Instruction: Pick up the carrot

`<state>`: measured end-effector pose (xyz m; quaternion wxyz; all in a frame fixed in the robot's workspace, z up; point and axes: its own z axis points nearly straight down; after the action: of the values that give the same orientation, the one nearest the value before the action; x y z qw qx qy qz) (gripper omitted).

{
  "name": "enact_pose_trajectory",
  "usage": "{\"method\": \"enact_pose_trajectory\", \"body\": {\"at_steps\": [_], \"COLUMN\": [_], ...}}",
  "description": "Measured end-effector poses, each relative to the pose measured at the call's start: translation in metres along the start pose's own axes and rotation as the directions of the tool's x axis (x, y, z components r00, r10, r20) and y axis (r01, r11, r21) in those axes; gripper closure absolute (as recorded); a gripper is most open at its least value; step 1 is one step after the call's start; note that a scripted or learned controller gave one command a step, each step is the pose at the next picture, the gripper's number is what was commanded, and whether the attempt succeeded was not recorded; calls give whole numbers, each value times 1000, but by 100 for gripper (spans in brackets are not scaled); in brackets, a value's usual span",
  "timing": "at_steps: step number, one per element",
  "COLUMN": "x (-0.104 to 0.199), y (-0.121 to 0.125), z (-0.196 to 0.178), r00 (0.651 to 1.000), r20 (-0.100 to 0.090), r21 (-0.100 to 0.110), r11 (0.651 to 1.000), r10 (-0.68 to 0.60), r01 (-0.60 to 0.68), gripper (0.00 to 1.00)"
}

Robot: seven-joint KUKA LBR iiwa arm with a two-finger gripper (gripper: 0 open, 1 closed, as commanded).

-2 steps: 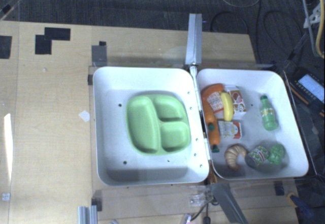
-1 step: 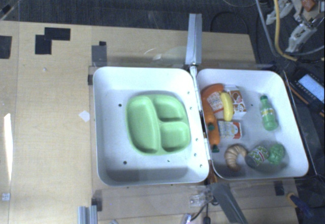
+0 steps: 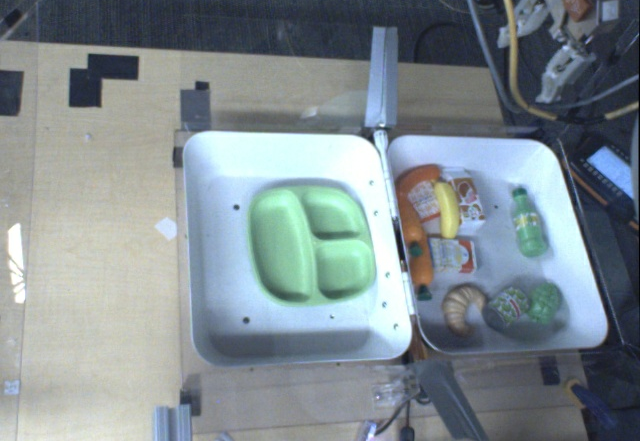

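Observation:
The carrot (image 3: pixel 416 247) is a slim orange piece lying lengthwise along the left wall of the right bin (image 3: pixel 575 259). Its lower end points toward the near edge. Its upper end lies against a larger orange-red item (image 3: pixel 417 185). My gripper (image 3: pixel 548 44) hangs at the top right, beyond the far edge of the right bin, well away from the carrot and high above the bench. Nothing shows in it.
Crowding the carrot in the right bin are a banana (image 3: pixel 447 209), two small cartons (image 3: pixel 466 200) (image 3: pixel 453 254), a croissant (image 3: pixel 463 307), a green bottle (image 3: pixel 528 223) and a green packet (image 3: pixel 526 304). The left bin (image 3: pixel 215 229) holds a green divided plate (image 3: pixel 310 241). Cables (image 3: pixel 500 29) hang near the gripper.

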<state>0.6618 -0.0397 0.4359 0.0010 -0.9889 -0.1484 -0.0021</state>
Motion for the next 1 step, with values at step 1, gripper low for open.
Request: {"method": "enact_pose_trajectory", "body": {"at_steps": [1], "x": [1], "y": [-22], "z": [0], "r00": [1000], "r20": [0], "r21": [0], "r11": [1000], "r10": [-2], "r01": [2], "gripper": [0]}}
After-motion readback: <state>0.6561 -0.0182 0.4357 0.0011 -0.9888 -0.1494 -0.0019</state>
